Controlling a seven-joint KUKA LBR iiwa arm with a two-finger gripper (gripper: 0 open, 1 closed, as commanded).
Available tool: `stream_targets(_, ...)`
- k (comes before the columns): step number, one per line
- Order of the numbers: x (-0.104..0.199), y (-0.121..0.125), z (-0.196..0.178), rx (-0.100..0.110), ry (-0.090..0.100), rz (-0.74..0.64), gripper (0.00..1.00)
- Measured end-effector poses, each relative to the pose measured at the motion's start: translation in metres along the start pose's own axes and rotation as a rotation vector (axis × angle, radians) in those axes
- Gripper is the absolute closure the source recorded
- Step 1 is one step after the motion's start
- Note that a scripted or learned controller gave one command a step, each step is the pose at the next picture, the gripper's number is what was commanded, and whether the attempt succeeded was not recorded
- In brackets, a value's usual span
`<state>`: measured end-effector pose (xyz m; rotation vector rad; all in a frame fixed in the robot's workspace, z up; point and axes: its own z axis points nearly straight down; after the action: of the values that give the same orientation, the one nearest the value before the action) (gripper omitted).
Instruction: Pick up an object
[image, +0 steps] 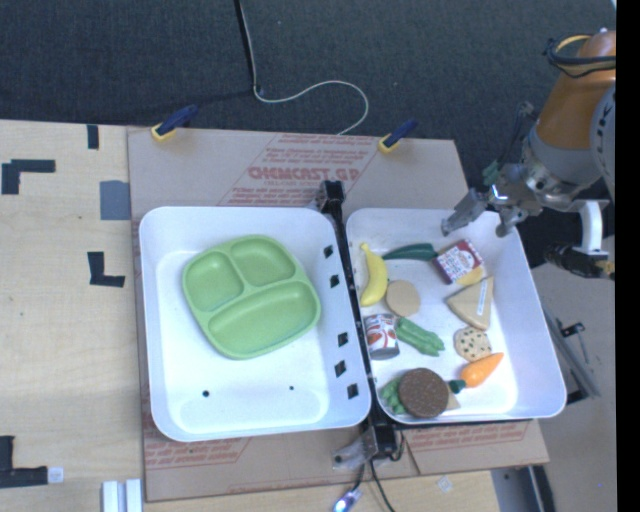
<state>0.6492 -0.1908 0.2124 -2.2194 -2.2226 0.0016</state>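
While the gripper (487, 214) hangs over the far right corner of the right bin (535, 300), its two fingers stand apart with nothing between them. Just below it, a small red-and-white packet (458, 262) lies on the bin floor, not touching the fingers. A green bean pod (408, 251) lies to the left of the packet, next to a yellow banana (373, 277). Nearer the camera are a tan round biscuit (404, 298), a cheese wedge (472, 303), a small can (380, 335), a green pickle (419, 337), a spotted cracker (471, 344), a carrot (481, 370) and a brown burger patty (423, 393). A green divided plate (251, 295) rests in the left bin (160, 330). Both bins sit on a cardboard sheet (290, 170).
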Motion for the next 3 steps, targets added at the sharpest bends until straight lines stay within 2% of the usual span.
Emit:
stream_targets(1,-0.034,-0.085,0.081,0.011,0.003,0.006,0.0)
stream_targets(2,-0.034,-0.14,-0.147,-0.014,-0.006,0.001,0.0)
stream_targets(3,-0.033,-0.138,-0.147,-0.002,-0.002,-0.001,1.0)
